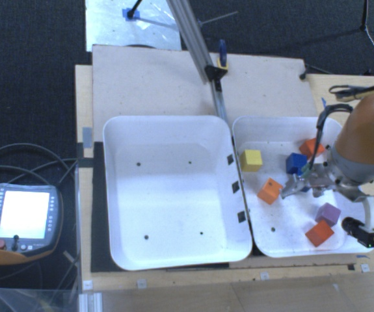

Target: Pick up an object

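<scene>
- Bright, even overhead light; white bins (173,194) near blown out, little surface detail.
- Soft, faint shadows under blocks (270,190) and arm (362,142).
- Glare on foil sheet (118,12) top left.
- Overall soft focus, low resolution; pendant screen (23,214) washed out.

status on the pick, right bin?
Gripper low in right bin, beside orange block; grasp unconfirmed. Blue block close behind. Yellow and purple blocks apart.
</scene>
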Action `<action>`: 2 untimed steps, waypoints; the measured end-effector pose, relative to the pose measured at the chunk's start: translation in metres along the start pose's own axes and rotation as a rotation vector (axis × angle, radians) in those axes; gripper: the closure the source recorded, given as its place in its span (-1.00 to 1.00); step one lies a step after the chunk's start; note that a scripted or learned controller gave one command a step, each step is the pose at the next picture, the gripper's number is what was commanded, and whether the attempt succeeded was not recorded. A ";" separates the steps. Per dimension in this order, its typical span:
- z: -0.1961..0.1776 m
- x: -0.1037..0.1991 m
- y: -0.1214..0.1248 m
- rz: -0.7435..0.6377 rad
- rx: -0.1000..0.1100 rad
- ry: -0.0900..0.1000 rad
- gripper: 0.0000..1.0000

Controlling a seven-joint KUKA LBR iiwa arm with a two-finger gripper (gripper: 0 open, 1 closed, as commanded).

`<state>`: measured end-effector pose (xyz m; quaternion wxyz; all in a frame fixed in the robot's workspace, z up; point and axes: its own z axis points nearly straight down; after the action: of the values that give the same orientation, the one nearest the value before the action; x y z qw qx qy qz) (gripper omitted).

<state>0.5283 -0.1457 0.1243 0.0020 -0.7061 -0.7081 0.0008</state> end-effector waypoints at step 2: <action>-0.077 0.003 0.007 -0.002 -0.013 -0.004 1.00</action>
<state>0.5353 -0.1428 0.2015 -0.0039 -0.7052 -0.7090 -0.0024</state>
